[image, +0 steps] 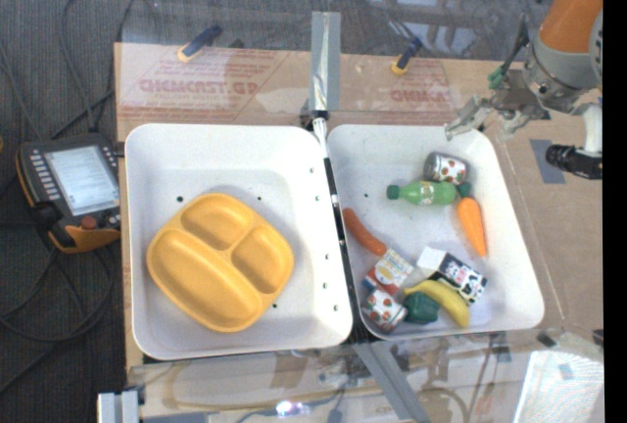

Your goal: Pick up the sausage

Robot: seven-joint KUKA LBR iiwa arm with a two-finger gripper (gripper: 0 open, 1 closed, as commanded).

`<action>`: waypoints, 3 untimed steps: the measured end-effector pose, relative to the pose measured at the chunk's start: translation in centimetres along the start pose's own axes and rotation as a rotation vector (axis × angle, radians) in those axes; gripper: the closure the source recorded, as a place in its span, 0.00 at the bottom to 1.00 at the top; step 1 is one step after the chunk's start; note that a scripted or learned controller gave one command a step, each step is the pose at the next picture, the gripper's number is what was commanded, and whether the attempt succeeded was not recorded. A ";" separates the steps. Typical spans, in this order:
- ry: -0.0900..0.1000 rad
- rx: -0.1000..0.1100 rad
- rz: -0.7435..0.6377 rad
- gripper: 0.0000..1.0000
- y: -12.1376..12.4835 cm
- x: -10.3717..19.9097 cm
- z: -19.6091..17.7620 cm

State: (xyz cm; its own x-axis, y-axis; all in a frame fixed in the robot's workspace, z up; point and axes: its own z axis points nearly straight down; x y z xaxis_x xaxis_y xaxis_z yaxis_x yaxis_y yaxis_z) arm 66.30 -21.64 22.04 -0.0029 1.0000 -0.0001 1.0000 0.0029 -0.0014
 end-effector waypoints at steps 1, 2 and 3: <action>-0.001 0.002 -0.018 0.00 -5.5 5.7 5.4; -0.015 -0.032 -0.383 0.00 -5.7 10.0 10.2; -0.009 -0.017 -0.553 0.00 -12.1 11.1 13.0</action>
State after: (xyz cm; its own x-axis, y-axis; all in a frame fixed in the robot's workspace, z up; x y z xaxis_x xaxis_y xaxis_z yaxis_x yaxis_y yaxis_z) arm 54.12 -10.60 9.03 -0.5276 0.8494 -0.0124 0.8493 0.5278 0.0121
